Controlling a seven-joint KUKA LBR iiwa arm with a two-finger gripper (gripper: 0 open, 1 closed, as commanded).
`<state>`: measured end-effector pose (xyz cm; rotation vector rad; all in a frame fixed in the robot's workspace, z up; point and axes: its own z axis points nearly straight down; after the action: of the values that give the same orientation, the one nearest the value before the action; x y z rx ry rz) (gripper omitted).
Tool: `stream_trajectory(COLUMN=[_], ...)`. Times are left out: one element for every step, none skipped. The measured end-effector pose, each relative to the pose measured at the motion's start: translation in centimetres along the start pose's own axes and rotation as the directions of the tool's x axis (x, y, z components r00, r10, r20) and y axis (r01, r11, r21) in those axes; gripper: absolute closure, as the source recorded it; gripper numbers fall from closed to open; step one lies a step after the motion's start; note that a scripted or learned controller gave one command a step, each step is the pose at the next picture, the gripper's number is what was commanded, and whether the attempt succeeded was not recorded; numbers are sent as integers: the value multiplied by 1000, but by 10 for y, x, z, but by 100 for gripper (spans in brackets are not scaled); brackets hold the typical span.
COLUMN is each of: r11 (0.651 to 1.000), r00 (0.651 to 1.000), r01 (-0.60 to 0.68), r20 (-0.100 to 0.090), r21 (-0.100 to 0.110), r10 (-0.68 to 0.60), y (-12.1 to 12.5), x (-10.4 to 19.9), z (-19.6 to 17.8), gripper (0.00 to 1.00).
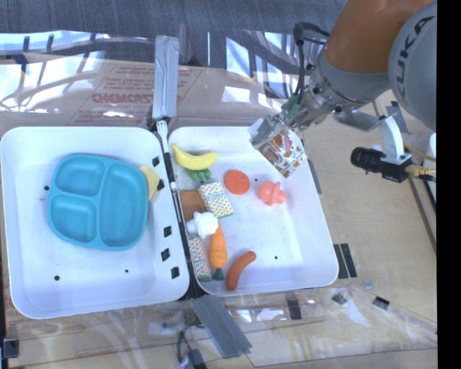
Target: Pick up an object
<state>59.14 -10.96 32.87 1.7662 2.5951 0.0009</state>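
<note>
Hovering over the right bin's (323, 244) far corner, the end effector (280, 133) grips a small patterned carton (286, 151) between its fingers; toy foods lie below-left of it.

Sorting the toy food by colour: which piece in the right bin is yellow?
The banana, curved, at the right bin's far-left corner; carrot, sausage and tomato are orange or red.

Bins (15, 206): white.
Divided plate (98, 202): light blue.
Banana (194, 158): yellow.
Round slice (237, 181): red-orange.
Small toy (271, 194): pink.
Carrot (217, 248): orange.
Sausage (240, 269): reddish brown.
Carton (286, 151) near gripper (267, 134): white, red-brown pattern.
Arm (384, 29): grey, orange band.
</note>
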Motion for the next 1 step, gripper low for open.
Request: stream_trajectory(r11=[990], r00=[990], r01=[143], r20=[-5], r21=[6], r10=[-143], y=[39], x=[11], z=[85], gripper=[100])
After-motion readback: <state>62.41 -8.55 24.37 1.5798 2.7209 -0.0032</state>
